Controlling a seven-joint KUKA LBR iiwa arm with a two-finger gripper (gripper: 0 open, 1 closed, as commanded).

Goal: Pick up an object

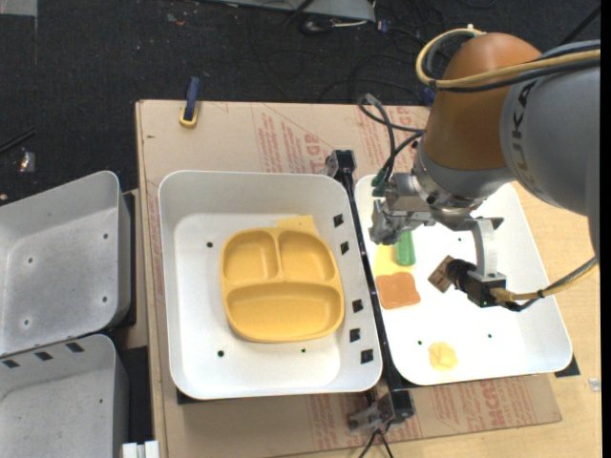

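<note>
Reaching in from the right, the arm point(496, 103) hangs over the right bin point(535, 351), its orange band uppermost and the grey wrist below it. Gripper point(393, 225) sits low at the bin's left side, close to the wall between the two bins. Whether it is open or closed cannot be told; the wrist body covers it from above, and nothing can be seen held.

Right bin contents:
- green piece point(406, 251), upright-looking, just below the gripper and partly tucked under it; contact unclear.
- pale yellow patch point(384, 256) just left of the green piece, against the bin's left wall.
- orange block point(398, 290), flat, just below the green piece.
- small brown item point(441, 275), right of the orange block, apart from it.
- pale yellow lump point(441, 355), alone near the bin's front edge.

A black fitting point(477, 284) with a cable hangs off the wrist, lying just right of the brown item.

Left bin point(191, 208): a yellow tray point(283, 284) with three compartments, lying flat near the middle. A pale yellow sheet corner point(298, 223) pokes out from behind its far edge.

Both bins rest on a cardboard sheet point(248, 127). A blue and yellow clamp point(191, 103) grips the cardboard's far edge.
</note>
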